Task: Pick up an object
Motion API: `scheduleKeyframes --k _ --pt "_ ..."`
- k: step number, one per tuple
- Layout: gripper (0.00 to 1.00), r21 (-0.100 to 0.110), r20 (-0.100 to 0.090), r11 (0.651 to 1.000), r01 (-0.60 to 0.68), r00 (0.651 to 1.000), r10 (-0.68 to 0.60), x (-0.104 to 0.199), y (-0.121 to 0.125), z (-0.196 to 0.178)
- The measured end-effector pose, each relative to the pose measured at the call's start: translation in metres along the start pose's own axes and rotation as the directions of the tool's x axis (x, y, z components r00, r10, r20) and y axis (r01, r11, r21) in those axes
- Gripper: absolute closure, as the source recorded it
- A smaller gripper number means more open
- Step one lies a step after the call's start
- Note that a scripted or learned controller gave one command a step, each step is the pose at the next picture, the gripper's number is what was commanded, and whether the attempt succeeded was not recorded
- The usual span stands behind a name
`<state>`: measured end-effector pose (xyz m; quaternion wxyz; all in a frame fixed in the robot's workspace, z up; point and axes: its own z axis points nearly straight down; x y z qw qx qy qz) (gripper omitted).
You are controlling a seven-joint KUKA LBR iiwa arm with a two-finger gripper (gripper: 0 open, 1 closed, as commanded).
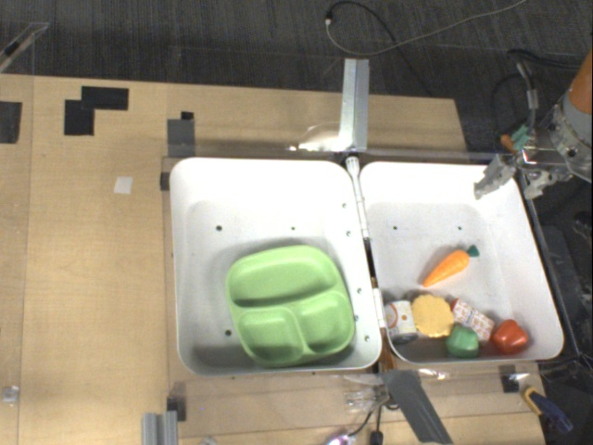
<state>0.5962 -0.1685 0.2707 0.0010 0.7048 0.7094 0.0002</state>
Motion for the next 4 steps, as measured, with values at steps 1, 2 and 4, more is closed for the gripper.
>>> scheduleKeyframes --k 1,2,4 --pt "0.00 0.003 -0.001 1.000 -0.031 1.000 0.031 0.022 -0.060 0.123" --pt "0.00 -0.011 0.000 1.000 -0.023 1.000 0.023 0.025 -0.075 0.181" --pt "1.00 -0.002 0.000 0.951 0.309 0.951 -0.309 0.107 -0.035 0.079"
